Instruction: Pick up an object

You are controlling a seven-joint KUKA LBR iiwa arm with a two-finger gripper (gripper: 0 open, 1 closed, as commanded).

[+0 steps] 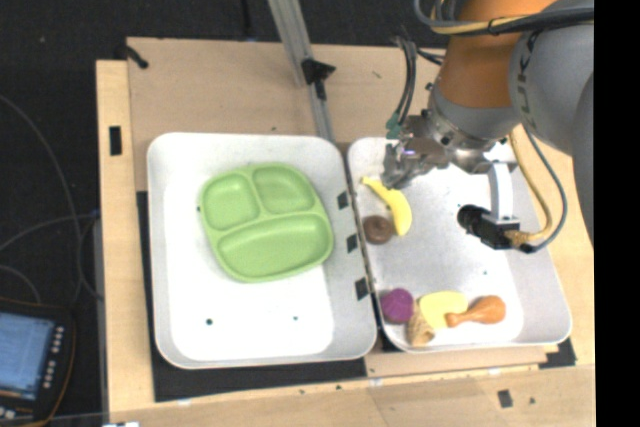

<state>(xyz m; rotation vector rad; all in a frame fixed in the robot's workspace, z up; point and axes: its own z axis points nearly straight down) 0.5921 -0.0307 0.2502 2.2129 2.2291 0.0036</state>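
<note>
In the right bin (520,305) a yellow banana (393,206) lies near the left wall, with a small brown round thing (378,229) just below it. My gripper (397,165) hangs at the bin's upper left, right above the banana's top end. Nothing shows between its fingers. At the bin's front lie a purple ball (397,304), a pale yellow piece (440,306) and an orange-brown gourd-shaped thing (478,313).
The left bin (190,315) holds a green divided plate (265,221). A slanted metal pole (290,25) rises behind the bins. A low wall (360,245) separates the two bins. The arm covers the right bin's upper right corner.
</note>
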